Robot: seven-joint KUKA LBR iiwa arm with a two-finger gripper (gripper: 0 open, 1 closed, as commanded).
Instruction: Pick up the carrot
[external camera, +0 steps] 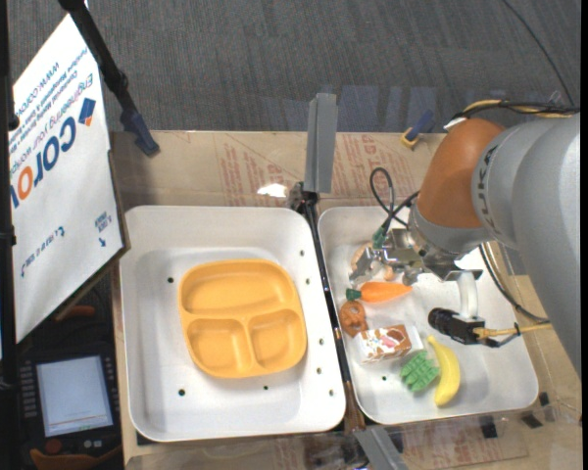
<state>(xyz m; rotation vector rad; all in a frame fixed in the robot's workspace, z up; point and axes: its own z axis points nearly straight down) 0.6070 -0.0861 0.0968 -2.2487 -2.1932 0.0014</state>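
Observation:
The carrot (384,291), orange with a small green top at its left end, lies on its side in the right bin (500,375), near the bin's upper left. My gripper (384,260) hangs just above it, at the carrot's upper edge. The wrist and grey arm cover the bin's upper right part. From here I can't tell if the carrot is touched or gripped.
Below the carrot lie a small brown-orange item (351,316), a printed packet (387,341), a green knobbly item (418,370) and a banana (447,370). The left bin (147,360) holds an orange divided tray (243,318). A slanted white sign (49,184) stands at the left.

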